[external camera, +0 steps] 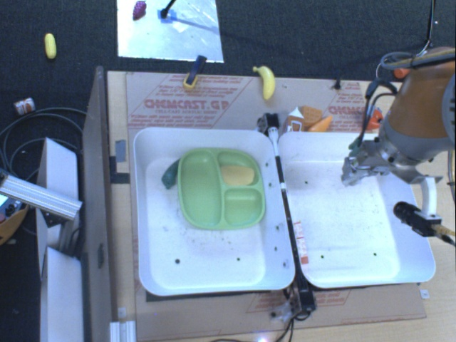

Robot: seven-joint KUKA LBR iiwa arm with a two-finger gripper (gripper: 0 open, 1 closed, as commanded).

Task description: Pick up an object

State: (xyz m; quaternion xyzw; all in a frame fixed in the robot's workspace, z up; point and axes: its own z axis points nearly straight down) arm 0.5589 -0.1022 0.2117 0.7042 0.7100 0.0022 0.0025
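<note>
We see the grey two-finger gripper (354, 168) over the right shallow white bin (356, 262); we cannot tell its finger spread. A green divided plastic plate (210, 198) sits in the left white bin (206, 269).

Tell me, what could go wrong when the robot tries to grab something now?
1. The claw hangs over the right bin, but the things to pick sit in the left bin, so it might close on nothing.
2. The yellow piece lies in a compartment of the green tray; the tray's walls could block the claw.
3. The dark green thing is partly tucked under the tray's edge, so it may be hard to grip.
</note>
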